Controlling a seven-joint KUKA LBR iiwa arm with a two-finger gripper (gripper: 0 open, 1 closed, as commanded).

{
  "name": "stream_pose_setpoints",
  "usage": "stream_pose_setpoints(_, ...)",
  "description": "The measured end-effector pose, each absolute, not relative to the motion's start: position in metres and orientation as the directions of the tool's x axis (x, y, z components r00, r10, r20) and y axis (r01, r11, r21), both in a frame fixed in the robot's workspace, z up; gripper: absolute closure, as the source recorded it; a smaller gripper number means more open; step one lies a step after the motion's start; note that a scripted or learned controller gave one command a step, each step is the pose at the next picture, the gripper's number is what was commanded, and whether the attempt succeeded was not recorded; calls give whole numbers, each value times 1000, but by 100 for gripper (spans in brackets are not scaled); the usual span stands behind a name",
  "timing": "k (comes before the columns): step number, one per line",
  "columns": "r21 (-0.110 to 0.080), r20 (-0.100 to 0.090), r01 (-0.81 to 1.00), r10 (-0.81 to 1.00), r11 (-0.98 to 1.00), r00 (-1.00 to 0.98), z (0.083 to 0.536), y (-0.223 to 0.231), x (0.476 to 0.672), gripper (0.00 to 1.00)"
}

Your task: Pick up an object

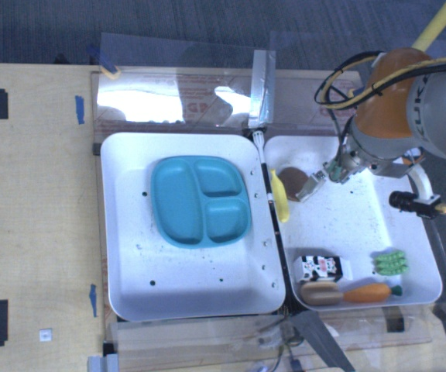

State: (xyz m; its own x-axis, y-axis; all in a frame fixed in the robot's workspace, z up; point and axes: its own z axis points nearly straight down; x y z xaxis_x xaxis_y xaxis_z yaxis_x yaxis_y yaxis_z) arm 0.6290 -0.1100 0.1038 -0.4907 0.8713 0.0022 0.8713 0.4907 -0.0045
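I am reaching in from the right with my pincer (310, 186) hanging low over the far left part of the right bin (362, 231). Its fingers are lying close together, narrow, with nothing showing between them. Just beside the tips a brown rounded object (291, 180) is sitting on the bin floor, nearly touching them, and I cannot tell what it is beyond its colour and shape. A yellow banana-like piece (279, 197) is leaning along the bin's left wall, right next to the brown thing, so the two are crowding the corner where I am working.

Well apart from me, along the near edge of the same bin, a small black-and-white carton (320, 268) is lying above a brown sausage-like piece (319, 291), with an orange carrot (370, 292) just to its right and a green bunch (391, 263) beyond that.

The left bin (130, 270) is holding a blue divided plate (200, 200), lying flat near its middle, its compartments bare. Yellow and black cables (347, 76) are looping over my wrist.
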Motion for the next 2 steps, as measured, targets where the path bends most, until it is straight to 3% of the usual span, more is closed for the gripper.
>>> stream_pose_setpoints(1, -1, 0, 933, 933, 360, -360, 93, -102, 668, 0)
stream_pose_setpoints(2, 15, -9, 932, 932, 362, -362, 107, -101, 672, 100)
